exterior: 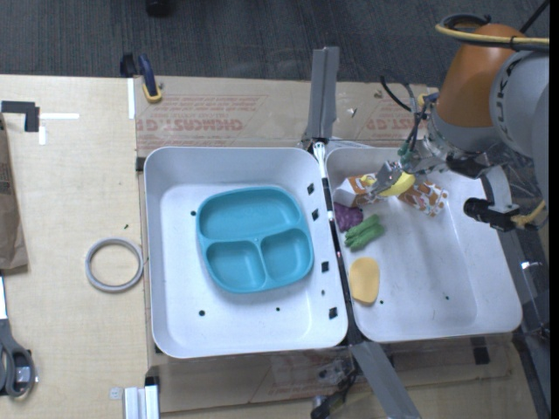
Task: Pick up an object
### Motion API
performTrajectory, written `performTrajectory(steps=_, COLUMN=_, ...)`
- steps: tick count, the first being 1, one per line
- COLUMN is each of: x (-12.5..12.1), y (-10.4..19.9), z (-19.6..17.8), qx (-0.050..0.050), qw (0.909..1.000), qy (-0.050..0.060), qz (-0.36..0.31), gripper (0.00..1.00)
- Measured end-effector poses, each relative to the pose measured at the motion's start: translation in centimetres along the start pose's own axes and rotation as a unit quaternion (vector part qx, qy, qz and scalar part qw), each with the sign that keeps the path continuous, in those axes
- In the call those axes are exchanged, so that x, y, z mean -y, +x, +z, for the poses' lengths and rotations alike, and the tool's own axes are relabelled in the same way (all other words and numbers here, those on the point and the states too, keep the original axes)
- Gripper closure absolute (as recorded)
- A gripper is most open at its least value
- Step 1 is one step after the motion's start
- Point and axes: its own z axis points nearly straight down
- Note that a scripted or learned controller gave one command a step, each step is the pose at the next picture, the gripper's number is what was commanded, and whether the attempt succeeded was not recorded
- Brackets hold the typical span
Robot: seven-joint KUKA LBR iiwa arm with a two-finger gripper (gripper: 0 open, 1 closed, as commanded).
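Yellow banana (pixel 398 183) at the pincer (pixel 390 182) tip, apparently gripped, right bin (pixel 454 308); green pod (pixel 364 232) and yellow piece (pixel 364 279) nearby. Blue tray (pixel 255 240), left bin (pixel 175 312).

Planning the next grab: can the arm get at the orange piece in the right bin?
Probably yes: the orange piece lies alone on bare floor of the right bin, apart from the cluttered gripper.

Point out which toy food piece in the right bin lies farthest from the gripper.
The orange-yellow oval piece, lying alone toward the near side of the right bin. The green one, the purple one and the rest cluster up by the gripper.
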Motion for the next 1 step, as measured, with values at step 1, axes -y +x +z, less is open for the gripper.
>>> performTrajectory(steps=1, x=-2.31, y=4.89, z=-5.00, qx=0.000, qw=1.0000, qy=-0.001, qz=0.002, gripper=1.00)
